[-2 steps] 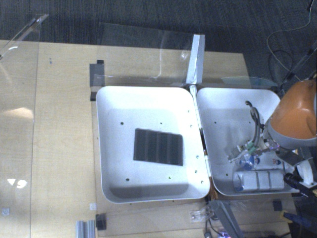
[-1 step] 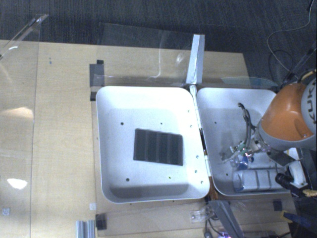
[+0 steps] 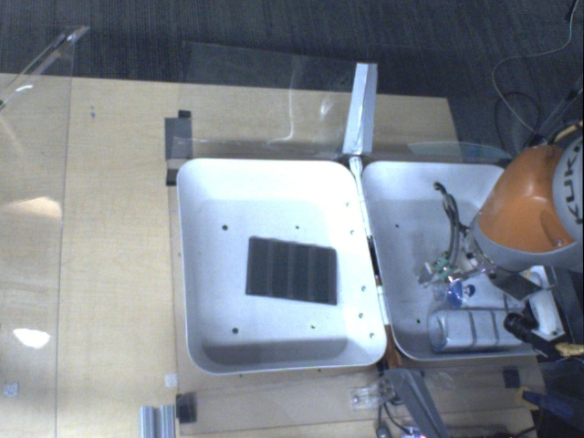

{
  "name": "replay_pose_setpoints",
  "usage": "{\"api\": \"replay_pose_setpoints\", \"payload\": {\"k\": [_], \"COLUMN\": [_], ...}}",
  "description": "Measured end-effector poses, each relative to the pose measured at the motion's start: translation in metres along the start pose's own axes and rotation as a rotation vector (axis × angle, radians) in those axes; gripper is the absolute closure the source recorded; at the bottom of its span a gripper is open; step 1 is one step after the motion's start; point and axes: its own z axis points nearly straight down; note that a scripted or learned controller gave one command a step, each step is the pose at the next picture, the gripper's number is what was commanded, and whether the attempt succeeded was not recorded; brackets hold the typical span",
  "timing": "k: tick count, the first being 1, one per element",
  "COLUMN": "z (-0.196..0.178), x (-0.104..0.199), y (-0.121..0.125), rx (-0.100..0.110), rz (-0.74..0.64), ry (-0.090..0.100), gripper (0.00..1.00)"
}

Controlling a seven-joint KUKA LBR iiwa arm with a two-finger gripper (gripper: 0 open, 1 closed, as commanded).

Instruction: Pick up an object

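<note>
1. Nearest the lens sat the orange band of the arm, over the right bin.
2. The gripper hung just above the silver can; how it was set, I couldn't tell.
3. The can lay on its side along the bin's near wall, long axis left to right, dull grey and smooth.
4. A dark ridged pad lay well apart, in the left bin.

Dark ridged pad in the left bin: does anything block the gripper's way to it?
Only the bin walls between. The pad lies alone in the left bin; the gripper is down in the right bin, near a grey can.
</note>
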Motion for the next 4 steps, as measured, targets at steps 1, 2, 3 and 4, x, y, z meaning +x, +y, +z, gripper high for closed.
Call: {"api": "replay_pose_setpoints", "payload": {"k": [1,2,3,4], "z": [0.000,0.012,-0.001,0.000], "x": [-0.003,0.013,0.012,0.012], "y": [-0.002,0.003,0.008,0.007], "rx": [0.002,0.010,-0.003,-0.002], "rz": [0.003,0.027,0.025,0.025], "ry": [-0.004,-0.011,-0.016,-0.016], "gripper": [0.00,0.00,1.00,0.00]}}
